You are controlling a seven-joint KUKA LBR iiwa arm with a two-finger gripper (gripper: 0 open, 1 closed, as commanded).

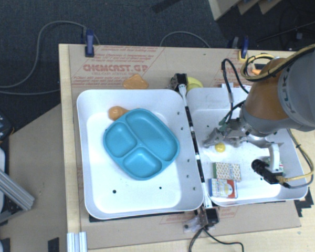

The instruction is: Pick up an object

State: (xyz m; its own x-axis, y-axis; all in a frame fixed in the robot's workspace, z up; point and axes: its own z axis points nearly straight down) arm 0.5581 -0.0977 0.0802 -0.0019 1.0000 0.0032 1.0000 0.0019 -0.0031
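My gripper (218, 139) hangs low in the right bin (262, 190), near its left wall, with the grey arm and its orange band (262, 105) reaching in from the right. Its fingers stand open and nothing shows between them. A small yellow object (219, 148) lies on the bin floor just below the fingertips, touching or nearly touching them. A flat printed packet (226, 178) lies nearer the front of the same bin. In the left bin (142, 201) a blue divided plate (140, 143) lies tilted, with a small orange object (116, 112) at its upper left.
An orange lump (135, 81) and a yellow object (193, 83) sit on the bench behind the bins. A black clamp (179, 80) joins the bins at the back. Cables (232, 80) loop over the right bin's back edge, and a black fitting (263, 169) hangs off the arm.
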